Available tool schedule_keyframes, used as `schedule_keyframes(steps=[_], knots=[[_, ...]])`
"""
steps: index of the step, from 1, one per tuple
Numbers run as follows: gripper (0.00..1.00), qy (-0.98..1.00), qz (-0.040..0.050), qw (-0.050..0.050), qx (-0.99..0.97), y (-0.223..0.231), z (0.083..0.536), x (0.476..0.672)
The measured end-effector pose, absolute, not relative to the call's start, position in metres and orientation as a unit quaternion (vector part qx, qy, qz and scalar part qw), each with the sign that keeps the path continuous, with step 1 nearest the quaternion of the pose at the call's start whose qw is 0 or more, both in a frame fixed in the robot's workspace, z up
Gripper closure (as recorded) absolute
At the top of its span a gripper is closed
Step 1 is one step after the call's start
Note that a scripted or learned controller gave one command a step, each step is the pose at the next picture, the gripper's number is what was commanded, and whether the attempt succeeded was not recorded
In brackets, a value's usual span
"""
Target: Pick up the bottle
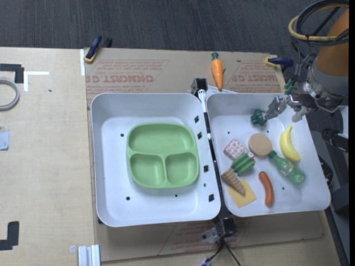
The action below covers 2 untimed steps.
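— The gripper (285, 107)?
— Fingers spread, holding nothing — above the right bin (316, 198), near the broccoli (258, 117).
— The bottle (288, 167)?
— Green, glossy (lying flat), beside the curved banana (288, 143).

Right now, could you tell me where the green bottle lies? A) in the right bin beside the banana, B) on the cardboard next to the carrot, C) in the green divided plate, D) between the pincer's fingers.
A: the green bottle lies flat in the right bin, just below the banana, apart from the pincer at the bin's upper edge.
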<state>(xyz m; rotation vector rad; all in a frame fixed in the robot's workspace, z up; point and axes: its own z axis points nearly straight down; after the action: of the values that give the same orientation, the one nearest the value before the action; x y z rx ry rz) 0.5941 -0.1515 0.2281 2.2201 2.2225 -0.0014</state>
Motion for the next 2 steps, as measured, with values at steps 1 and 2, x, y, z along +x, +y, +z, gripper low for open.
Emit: schedule_keyframes(steps=[1,2], knots=[[0.0,0.533,-0.0006,0.0,0.846,-0.1618,0.1021,0.5633],[1.0,0.533,-0.0007,0.0,0.846,-0.1622,0.1116,0.5634]])
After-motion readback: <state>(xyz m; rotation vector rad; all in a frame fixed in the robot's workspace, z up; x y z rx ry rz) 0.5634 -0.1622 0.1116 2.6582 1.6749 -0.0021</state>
